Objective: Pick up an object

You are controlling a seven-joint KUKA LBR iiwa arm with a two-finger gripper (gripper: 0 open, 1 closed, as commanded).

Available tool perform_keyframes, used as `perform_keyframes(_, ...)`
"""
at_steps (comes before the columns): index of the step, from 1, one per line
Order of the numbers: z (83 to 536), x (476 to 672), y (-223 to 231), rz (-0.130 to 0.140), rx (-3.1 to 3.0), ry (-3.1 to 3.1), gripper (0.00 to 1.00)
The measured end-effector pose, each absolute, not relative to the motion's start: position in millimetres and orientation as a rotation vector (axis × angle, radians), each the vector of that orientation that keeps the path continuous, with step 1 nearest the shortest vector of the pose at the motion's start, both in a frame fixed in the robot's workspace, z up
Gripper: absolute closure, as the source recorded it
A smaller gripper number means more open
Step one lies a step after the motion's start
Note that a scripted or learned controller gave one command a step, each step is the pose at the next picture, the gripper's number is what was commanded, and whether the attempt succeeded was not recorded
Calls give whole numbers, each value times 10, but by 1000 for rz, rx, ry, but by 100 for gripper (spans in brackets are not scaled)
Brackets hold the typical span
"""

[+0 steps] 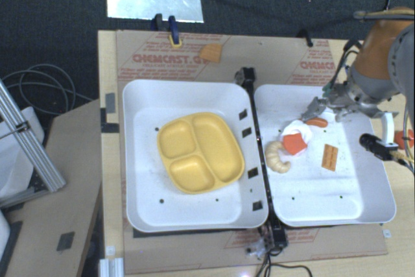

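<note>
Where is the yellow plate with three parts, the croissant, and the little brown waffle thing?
Yellow plastic three-compartment plate point(200, 152): camera view, on the ridge where its compartments meet.
Pale tan toy croissant point(277, 157): camera view, middle of its curved body.
Small orange-brown rectangular wafer piece point(330, 157): camera view, its flat top centre.

- You have two white bins: the left bin and the right bin.
- You have one yellow divided tray, with three compartments.
- You have four small items clustered at the right bin's 10 o'clock: one croissant, one orange block, one brown wafer, one white piece.
</note>
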State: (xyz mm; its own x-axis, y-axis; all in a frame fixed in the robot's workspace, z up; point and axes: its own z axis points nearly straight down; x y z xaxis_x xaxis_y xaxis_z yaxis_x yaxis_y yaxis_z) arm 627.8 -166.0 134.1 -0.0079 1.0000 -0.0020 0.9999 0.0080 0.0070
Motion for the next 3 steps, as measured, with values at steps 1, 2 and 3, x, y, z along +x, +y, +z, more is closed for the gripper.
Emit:
perform_keyframes(1,857,5758,-800,7,2210,2225,0)
perform_keyframes(2,838,4918,-1120,-6,2229,2220,0)
perform_keyframes(3,957,4974,-1099,4,2217,2219,100)
